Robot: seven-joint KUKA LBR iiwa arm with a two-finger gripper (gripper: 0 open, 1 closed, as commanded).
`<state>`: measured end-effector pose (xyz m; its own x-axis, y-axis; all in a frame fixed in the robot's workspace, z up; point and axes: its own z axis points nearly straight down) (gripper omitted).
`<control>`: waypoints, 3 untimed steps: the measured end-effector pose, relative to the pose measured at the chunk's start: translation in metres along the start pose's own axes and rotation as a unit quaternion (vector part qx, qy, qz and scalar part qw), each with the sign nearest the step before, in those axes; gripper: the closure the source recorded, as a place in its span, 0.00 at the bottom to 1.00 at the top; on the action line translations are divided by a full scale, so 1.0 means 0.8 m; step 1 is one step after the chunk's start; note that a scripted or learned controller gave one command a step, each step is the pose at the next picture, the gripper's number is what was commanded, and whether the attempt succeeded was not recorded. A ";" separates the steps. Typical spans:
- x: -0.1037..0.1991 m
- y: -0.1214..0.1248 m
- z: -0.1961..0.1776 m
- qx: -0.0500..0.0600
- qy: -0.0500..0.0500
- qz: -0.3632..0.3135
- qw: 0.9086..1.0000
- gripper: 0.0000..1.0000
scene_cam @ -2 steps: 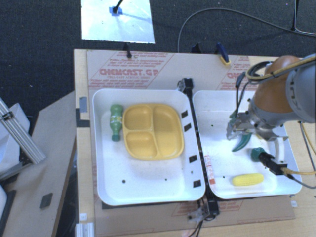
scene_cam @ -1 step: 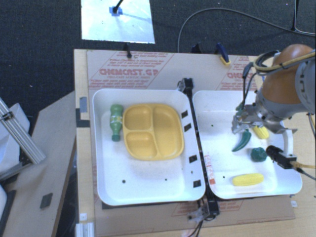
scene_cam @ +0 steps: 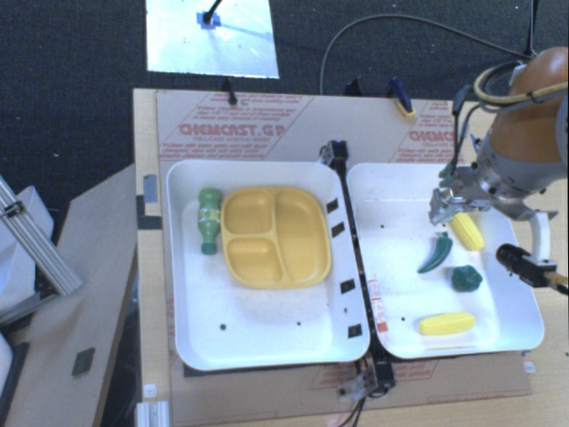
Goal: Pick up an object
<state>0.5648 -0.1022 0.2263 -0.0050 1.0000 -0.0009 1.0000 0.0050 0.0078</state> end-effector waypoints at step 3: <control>0.114 -0.017 -0.024 0.004 0.001 -0.002 1.000 1.00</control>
<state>0.5505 -0.0112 0.2453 -0.0081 1.0000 0.0009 1.0000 0.0081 0.0007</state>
